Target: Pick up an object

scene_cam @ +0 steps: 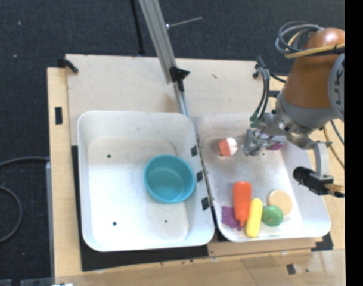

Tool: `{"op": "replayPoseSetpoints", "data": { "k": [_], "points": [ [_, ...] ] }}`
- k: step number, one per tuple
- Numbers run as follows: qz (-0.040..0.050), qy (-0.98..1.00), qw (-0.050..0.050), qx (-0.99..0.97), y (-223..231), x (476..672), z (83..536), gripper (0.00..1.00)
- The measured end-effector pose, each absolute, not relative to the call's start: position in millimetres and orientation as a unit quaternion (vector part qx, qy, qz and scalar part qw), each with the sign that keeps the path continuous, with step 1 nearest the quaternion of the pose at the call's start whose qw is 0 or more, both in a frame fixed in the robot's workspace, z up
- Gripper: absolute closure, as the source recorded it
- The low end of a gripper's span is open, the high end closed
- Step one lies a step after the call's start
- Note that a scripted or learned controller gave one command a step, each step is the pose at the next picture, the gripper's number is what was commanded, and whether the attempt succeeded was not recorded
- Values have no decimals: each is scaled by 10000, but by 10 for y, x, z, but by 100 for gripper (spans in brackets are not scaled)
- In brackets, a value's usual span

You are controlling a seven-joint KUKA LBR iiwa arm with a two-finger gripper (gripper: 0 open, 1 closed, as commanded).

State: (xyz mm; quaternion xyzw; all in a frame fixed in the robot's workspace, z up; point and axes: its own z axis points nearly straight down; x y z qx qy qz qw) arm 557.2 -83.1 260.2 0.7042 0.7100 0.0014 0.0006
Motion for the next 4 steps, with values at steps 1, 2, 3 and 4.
{"op": "replayPoseSetpoints", "data": {
  "k": [1, 2, 3, 4],
  "points": [
    [3, 7093, 9, 7049, -331, 5775, 2447, 100],
    [2, 7091, 8, 7051, 136, 5990, 2333, 100],
    [11, 7098, 5, 7044, 679, 6208, 2302, 100],
    [-8, 7084, 9, 7058, 637, 6200, 2304, 0]
  ]
}}
